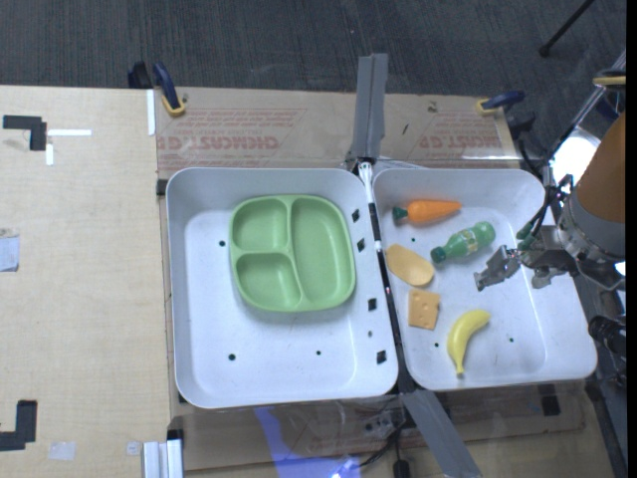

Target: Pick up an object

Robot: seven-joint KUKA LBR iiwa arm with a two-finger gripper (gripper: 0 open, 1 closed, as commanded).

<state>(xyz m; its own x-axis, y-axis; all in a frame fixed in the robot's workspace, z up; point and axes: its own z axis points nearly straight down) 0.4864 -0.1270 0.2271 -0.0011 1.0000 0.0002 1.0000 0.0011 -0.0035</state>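
Gripper (495, 270) state: cannot tell. Position: right bin (567, 347), bottle (463, 243) at its 11 o'clock, banana (464, 335) at 7 o'clock.

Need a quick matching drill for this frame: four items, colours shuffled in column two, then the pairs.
Column 1:
1. carrot
2. bottle
3. banana
4. divided plate

Column 2:
A. yellow
B. pale green
C. orange
D. dark green

Pairs: 1-C, 2-D, 3-A, 4-B
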